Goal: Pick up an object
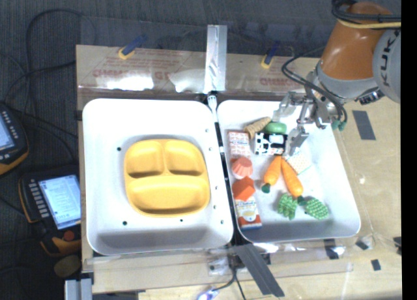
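My gripper [294,124] hangs over the back of the right bin [345,214], open, with nothing between its fingers. Just left of it lie a black-and-white cow-patterned box [268,143], a small green piece [276,127] and a tan cone [257,124]. Below it sit a pale cracker [300,162] and two orange carrots [272,171] [292,179]. Near the bin's front are two green leafy pieces [287,205] [316,209]. Along the left wall lie a pink carton [238,141], a salmon-pink round piece [242,167] and an orange carton [245,202].
The left bin [104,227] holds a yellow divided plate [167,175]. A metal post [215,57] stands behind the wall between the bins. Cables and handheld screens [55,201] lie off the bench to the left.
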You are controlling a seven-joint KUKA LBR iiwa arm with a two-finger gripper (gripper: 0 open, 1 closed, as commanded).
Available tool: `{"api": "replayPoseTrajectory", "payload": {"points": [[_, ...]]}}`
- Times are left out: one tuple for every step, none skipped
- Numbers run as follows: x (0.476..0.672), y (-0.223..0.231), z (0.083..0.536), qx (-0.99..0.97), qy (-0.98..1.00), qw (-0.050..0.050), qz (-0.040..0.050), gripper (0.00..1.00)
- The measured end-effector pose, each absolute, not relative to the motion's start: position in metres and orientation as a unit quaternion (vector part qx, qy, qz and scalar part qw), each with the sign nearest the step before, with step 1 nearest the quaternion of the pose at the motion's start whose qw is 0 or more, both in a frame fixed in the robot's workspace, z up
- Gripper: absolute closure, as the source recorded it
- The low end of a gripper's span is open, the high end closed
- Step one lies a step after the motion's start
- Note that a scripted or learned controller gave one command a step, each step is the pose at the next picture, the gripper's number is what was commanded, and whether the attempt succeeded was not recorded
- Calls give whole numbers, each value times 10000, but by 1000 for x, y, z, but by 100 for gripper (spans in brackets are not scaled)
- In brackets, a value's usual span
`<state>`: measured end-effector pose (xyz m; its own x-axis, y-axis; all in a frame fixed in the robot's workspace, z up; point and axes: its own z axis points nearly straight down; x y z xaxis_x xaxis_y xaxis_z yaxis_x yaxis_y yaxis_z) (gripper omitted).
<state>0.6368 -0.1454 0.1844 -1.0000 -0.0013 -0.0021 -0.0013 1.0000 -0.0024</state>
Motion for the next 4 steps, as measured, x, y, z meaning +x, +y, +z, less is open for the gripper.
{"api": "replayPoseTrajectory", "payload": {"points": [[586, -104, 105, -83, 10000, 36, -3, 0], [571, -97, 97, -112, 9998, 178, -38, 0], [500, -155, 91, -694, 9976, 69, -32, 0], [505, -106, 91, -135, 9999, 80, -26, 0]]}}
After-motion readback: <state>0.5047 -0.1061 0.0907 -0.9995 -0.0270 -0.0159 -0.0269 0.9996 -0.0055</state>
